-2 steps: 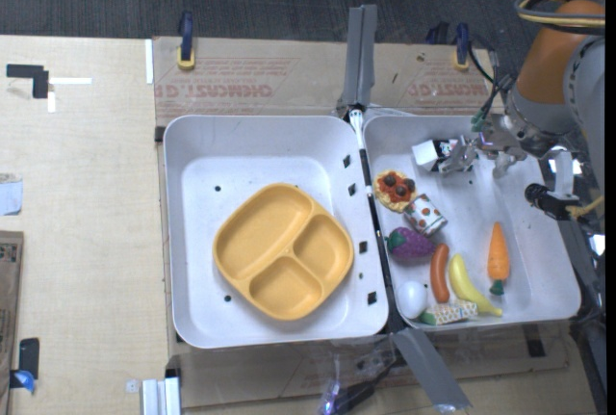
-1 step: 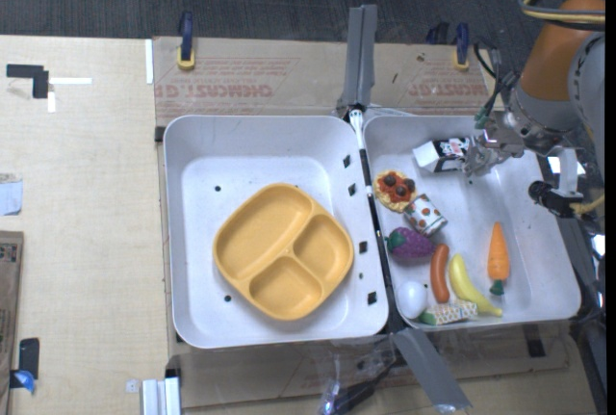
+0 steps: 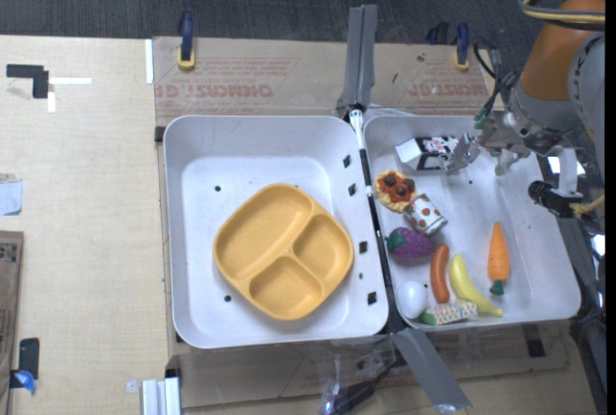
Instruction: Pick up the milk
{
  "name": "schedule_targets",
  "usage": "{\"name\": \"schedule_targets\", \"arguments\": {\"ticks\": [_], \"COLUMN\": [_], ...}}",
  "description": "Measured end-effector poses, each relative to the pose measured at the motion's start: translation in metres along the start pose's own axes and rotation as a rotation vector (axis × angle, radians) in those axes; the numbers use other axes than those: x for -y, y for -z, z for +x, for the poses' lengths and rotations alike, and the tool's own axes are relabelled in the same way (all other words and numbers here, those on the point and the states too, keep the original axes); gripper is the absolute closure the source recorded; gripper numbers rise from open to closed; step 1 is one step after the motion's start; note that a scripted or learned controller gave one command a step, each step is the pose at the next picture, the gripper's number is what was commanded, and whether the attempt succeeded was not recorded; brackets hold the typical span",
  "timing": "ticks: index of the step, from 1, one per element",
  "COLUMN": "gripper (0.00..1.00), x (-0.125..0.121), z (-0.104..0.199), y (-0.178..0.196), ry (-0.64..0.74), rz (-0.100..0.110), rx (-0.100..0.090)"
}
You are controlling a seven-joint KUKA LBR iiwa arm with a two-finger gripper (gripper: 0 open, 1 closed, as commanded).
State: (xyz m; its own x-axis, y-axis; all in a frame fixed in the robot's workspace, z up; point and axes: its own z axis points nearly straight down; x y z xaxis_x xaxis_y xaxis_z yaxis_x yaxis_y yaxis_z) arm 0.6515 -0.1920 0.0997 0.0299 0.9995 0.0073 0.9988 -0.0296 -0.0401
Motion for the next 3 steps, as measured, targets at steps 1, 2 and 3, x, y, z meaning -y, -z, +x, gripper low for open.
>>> {"name": "schedule_targets", "arguments": {"ticks": [1, 2, 3], "gripper": [0.0, 0.0, 0.0], "x": [0.012, -0.006, -0.006], "z": [-0.001, 0.065, 0.055], "y": [-0.009, -0.006, -0.008], "ry": [0.335, 0.667, 0.688], "rz": [-0.039, -0.037, -0.035], "rx": [0.015, 0.033, 0.021]}}
